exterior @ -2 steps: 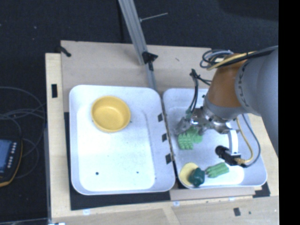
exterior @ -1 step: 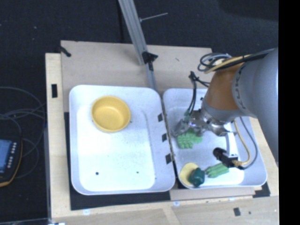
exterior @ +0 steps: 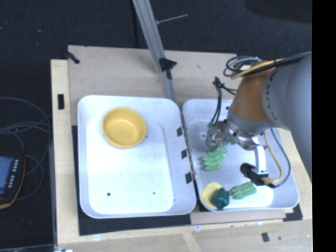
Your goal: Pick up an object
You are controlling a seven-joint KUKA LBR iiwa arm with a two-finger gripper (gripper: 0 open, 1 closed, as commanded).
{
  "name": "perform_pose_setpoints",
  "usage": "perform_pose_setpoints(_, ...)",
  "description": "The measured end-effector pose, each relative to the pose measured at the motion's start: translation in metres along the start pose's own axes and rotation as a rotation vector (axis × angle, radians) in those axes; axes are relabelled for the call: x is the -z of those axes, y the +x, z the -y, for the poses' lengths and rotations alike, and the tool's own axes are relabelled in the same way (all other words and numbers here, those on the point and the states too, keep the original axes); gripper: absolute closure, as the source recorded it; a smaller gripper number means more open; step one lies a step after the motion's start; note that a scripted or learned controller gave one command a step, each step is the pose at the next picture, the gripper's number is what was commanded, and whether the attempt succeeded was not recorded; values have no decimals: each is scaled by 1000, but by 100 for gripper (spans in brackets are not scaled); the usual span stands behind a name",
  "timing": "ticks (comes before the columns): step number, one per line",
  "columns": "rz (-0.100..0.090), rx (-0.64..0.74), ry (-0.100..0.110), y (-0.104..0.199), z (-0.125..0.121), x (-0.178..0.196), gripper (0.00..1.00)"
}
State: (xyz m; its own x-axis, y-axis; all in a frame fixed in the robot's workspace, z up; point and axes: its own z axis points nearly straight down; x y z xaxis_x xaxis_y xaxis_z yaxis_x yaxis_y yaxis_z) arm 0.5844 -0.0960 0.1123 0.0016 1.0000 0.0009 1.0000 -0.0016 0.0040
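Observation:
My gripper (exterior: 214,142) hangs low over the right bin (exterior: 283,193), directly above a light green ridged object (exterior: 213,159) lying near the bin's left wall. Its tips touch or nearly touch the top of that object, and the wrist hides how they stand. Toward the front of the same bin lie a yellow round piece (exterior: 209,192), a dark teal lump (exterior: 221,197) resting on it, and a green ridged object (exterior: 243,190) to its right.
A yellow bowl (exterior: 124,127) sits at the back of the left bin (exterior: 131,188). A grey metal pole (exterior: 152,33) slants down to the divider between the bins. Cables loop off the arm (exterior: 262,96) on the right.

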Motion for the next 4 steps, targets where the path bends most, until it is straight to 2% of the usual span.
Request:
perform_pose_setpoints(1, 1, 1, -2, -6, -4, 61, 100)
perform_pose_setpoints(2, 1, 2, 0, -6, -5, 103, 100)
perform_pose_setpoints(4, 0, 6, 2, 90, -10, 127, 100)
